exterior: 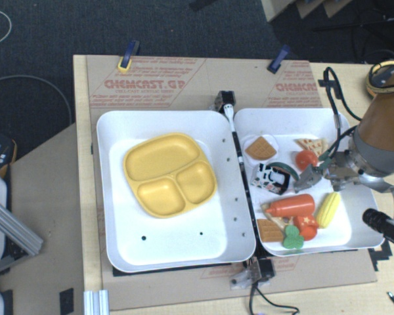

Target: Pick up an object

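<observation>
The right bin (pixel 335 120) holds several toy foods. Among them are a brown cookie (pixel 261 148), a pizza slice (pixel 310 144), a red tomato (pixel 305 159), a black and white piece (pixel 270 176), a red-orange sausage (pixel 291 205) and a yellow corn cob (pixel 328 209). At the front lie a cracker (pixel 270 230), a green piece (pixel 292 240) and a small red piece (pixel 308 224). My gripper (pixel 317 170) is low in this bin, reaching in from the right, just right of and below the tomato and above the corn.
The left bin (pixel 177 248) holds a yellow divided plate (pixel 169 174). A black divider strip (pixel 240 176) runs between the bins. Cables (pixel 335 97) hang by the arm at the right bin's far edge. Clamps (pixel 126 58) sit on the cardboard at the back.
</observation>
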### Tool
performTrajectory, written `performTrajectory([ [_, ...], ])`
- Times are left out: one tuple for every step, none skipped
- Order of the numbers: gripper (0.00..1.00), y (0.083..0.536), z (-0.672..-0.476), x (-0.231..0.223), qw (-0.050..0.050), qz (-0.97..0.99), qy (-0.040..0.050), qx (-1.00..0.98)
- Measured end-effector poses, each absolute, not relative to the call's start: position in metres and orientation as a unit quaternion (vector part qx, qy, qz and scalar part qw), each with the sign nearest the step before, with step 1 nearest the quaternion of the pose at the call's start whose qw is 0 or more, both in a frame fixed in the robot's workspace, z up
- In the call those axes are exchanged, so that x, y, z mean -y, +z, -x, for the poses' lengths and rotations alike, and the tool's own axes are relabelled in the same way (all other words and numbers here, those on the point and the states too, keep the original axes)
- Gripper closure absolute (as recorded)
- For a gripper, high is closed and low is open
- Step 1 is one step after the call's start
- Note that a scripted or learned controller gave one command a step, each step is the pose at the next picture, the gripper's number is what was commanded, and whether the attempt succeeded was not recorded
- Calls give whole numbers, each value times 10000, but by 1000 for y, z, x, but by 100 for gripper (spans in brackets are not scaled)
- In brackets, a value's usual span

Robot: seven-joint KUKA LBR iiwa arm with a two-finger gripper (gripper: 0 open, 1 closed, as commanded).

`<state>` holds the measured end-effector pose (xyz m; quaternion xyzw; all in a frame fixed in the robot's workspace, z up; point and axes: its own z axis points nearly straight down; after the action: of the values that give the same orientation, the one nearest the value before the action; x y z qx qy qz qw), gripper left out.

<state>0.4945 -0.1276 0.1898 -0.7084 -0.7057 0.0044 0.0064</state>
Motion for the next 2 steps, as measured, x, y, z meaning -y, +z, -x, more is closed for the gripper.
performTrajectory([
  [0,197,-498,127,4,7071,1,7071],
  [0,152,-493,131,34,7076,16,7066],
])
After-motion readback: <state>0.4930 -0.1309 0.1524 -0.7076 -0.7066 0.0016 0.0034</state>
